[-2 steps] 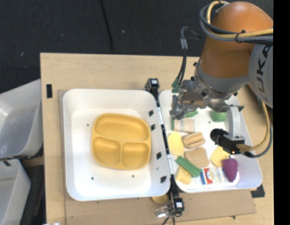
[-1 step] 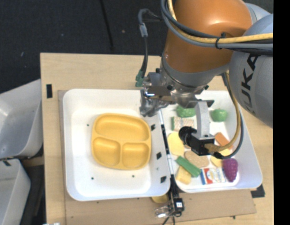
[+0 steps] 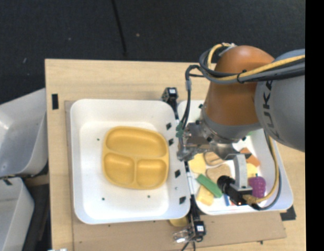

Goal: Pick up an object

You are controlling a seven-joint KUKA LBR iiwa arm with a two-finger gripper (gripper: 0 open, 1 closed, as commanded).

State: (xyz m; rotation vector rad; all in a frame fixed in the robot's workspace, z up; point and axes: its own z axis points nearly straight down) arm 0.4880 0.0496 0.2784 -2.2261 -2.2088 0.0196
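Note:
The right bin (image 3: 285,192) holds several small things: a green bar (image 3: 209,185), a pale yellow wedge (image 3: 204,196), another yellow piece (image 3: 197,164), a tan slice (image 3: 221,170), a purple item (image 3: 259,183) and an orange bit (image 3: 246,152). My gripper (image 3: 191,145) hangs low over that bin's left side, just above the yellow piece and close to the wall between the bins. The orange wrist hides most of it. I see nothing held.
The left bin (image 3: 86,124) carries a yellow divided plate (image 3: 135,157) at its middle. The arm's bulk covers the upper half of the right bin. Small black clips line the wall between the bins. Wooden bench edges surround both bins.

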